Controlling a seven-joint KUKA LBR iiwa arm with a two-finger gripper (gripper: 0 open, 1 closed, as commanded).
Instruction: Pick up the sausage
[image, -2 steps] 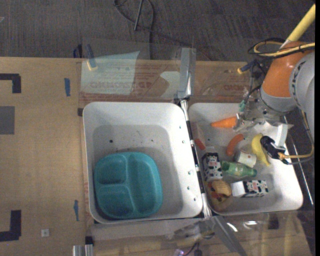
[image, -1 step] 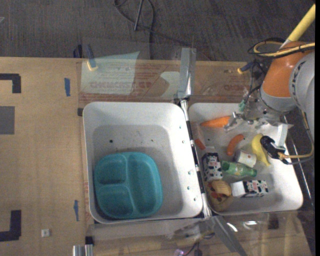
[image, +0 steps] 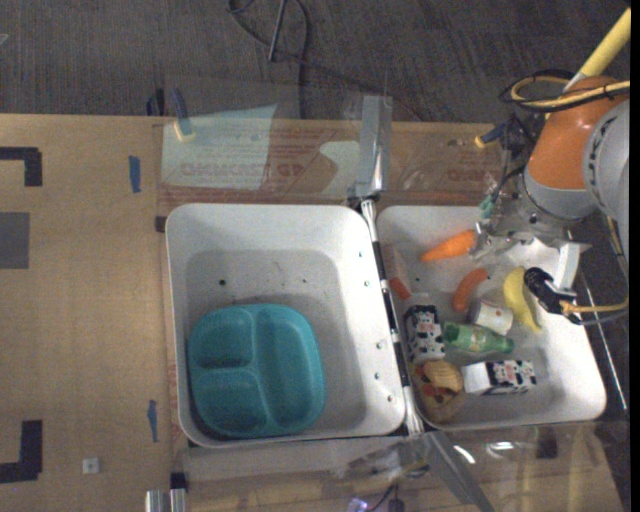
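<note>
Sausage (image: 470, 287) lies in the right bin (image: 590, 395), gripper (image: 492, 232) poised just above it; finger state unclear.

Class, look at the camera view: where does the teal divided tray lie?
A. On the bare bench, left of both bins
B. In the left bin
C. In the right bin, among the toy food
B: the teal divided tray lies on the floor of the left bin, toward its near edge.
</note>
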